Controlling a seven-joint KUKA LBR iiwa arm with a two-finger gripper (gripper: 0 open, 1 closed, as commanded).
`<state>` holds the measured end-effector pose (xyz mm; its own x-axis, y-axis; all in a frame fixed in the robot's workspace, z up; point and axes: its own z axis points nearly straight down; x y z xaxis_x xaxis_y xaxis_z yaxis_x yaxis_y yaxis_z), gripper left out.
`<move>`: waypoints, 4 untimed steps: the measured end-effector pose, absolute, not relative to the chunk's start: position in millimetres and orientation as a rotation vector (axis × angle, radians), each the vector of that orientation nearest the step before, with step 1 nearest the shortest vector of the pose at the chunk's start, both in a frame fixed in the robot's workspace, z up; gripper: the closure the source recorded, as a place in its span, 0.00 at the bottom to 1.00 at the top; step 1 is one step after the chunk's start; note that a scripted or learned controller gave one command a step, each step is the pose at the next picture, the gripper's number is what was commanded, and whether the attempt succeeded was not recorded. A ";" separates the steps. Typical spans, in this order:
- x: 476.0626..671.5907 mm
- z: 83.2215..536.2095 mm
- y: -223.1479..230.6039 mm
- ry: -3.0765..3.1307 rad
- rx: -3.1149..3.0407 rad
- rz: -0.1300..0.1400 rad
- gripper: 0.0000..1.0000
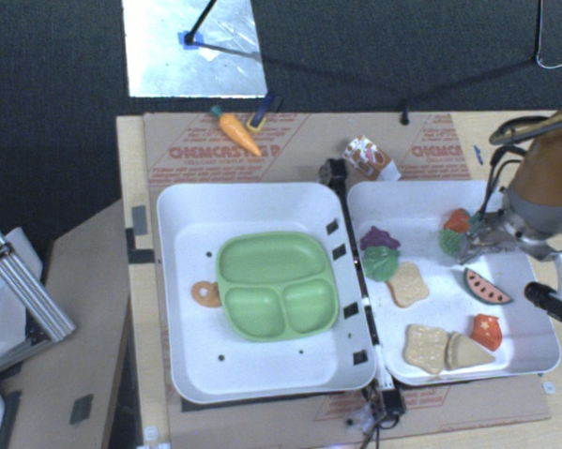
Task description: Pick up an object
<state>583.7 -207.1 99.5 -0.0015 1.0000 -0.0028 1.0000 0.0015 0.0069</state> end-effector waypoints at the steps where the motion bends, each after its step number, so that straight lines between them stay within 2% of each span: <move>1: 590.6 161.6 -201.8 2.222 2.210 0.006 1.00; 2: 592.4 205.8 -204.5 2.223 2.211 0.005 1.00; 3: 593.5 225.8 -204.7 2.225 2.212 0.003 1.00; 4: 613.4 225.7 -143.2 2.232 2.208 0.006 1.00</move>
<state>613.4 -143.2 225.7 -0.0108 0.9999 0.0011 0.9999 0.0108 0.0042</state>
